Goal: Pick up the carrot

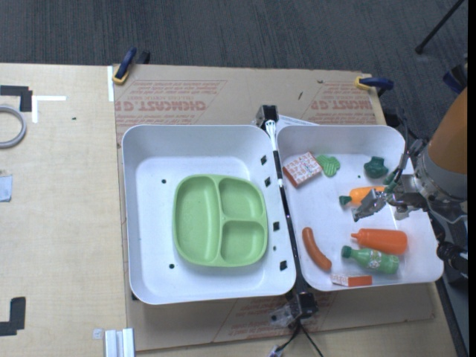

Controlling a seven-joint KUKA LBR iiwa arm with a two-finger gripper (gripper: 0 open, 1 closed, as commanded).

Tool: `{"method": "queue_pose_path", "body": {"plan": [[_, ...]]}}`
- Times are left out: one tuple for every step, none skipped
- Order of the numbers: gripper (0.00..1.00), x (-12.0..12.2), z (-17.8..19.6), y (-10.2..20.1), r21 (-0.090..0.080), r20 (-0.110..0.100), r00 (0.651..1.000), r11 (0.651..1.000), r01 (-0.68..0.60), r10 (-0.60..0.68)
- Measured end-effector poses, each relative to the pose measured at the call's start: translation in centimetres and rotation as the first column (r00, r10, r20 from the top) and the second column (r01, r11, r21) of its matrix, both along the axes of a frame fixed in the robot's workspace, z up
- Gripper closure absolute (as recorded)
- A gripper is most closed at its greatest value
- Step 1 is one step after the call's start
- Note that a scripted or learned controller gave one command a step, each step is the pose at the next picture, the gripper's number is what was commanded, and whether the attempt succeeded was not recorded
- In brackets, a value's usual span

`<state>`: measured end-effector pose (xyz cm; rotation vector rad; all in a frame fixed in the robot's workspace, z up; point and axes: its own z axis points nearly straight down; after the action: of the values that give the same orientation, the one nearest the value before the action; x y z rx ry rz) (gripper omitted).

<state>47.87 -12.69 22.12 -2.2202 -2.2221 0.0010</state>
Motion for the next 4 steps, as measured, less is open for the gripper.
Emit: {"method": "queue_pose_path", "body": {"plan": [[0.00,6.9,-1.6,-0.9,0.000,0.001,0.992,0.992,0.130,-0.130],[0.00,7.8,-11.7,-1.9,0.000,0.001,0.974,0.974,-0.225,0.225],[0.00,9.7,-12.9,2.3,0.000,0.001,1.000,1.000,-0.017,0.017],[0.00,14.5,-2.9,9.4,-0.001,0.000,0.978,0.978,0.210,-0.210]]}}
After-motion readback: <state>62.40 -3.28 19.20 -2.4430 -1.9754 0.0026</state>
